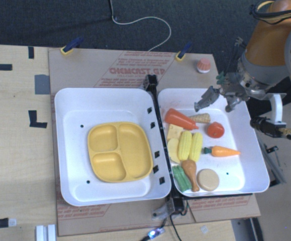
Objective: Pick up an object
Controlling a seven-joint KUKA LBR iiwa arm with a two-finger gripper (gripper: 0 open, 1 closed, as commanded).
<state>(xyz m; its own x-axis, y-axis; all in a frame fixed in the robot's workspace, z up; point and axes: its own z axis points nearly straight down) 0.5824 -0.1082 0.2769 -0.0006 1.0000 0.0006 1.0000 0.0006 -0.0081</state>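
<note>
The gripper (218,101) hangs over the far part of the right bin (251,149), its two fingers spread apart with nothing between them. Just beneath and nearer lie a red pepper (179,118), a small tan piece (200,118) and a tomato (215,130). Farther down sit two corn cobs (189,145), a carrot (224,152), a drumstick (190,171), a green vegetable (179,177) and a round tan cookie (208,179), crowded together. The left bin (70,134) holds a yellow divided plate (119,151).
</note>
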